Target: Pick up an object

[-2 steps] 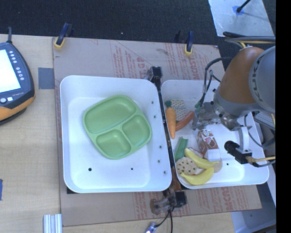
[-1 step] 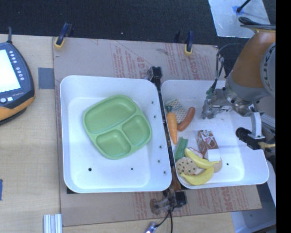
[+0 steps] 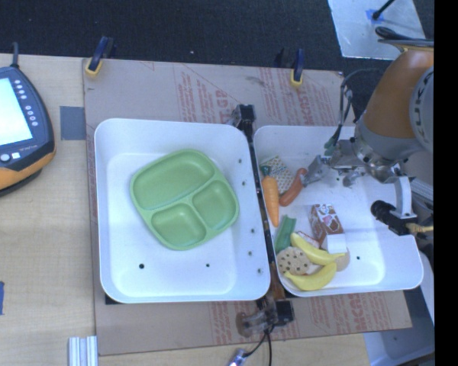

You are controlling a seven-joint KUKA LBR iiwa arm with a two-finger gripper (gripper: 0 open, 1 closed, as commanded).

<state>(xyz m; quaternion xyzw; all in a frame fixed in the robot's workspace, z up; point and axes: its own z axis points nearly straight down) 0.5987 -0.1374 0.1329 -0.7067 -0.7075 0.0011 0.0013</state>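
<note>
Nearest us, two bananas and a cookie lie at the right bin's front edge, with a carrot and a packet behind. We see the gripper low over the bin's back, near a red piece; whether it grips anything we cannot tell. A green plate sits in the left bin.

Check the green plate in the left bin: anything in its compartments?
Empty. The green plate lies flat in the left bin, all three compartments bare green. The toy food is in the right bin.
</note>
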